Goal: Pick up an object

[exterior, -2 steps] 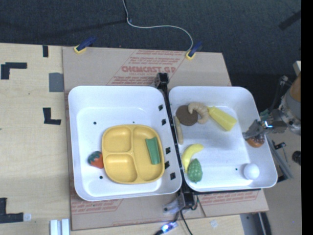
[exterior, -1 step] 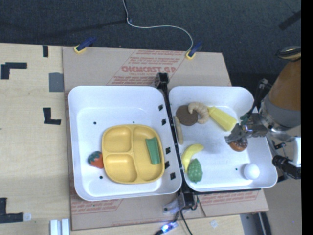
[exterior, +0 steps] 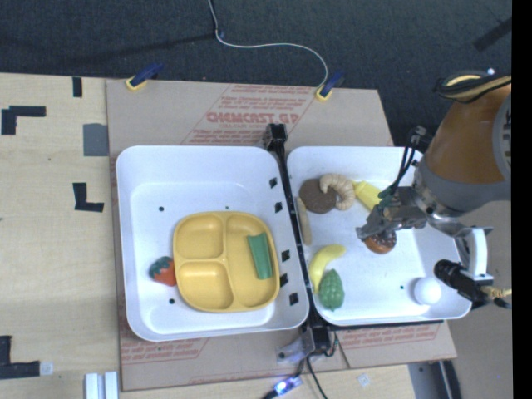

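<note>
Hard to see: gripper [exterior: 381, 229] is a dark cluster over the right bin [exterior: 399, 306]; can't tell how the claw stands. A small reddish-brown obj [exterior: 380, 243] sits right under it, partly covered; what it is and whether it's gripped, can't tell.
Cut off: arm [exterior: 465, 152] runs off the right edge; orange band shows near the wrist.
Arm pose: reaches in from the right, wrist angled down-left w/ gripper low over mid right bin.
Right bin: brown disc [exterior: 315, 195] touching a tan curled piece [exterior: 339, 186], yellow piece [exterior: 366, 194] beside them, banana [exterior: 324, 261], green lumpy item [exterior: 331, 289], white ball [exterior: 427, 291] near the front right corner.
Left bin [exterior: 141, 189]: yellow divided tray [exterior: 218, 260] w/ green block [exterior: 261, 256] in it; red-and-green item [exterior: 163, 269] just left of the tray.
</note>
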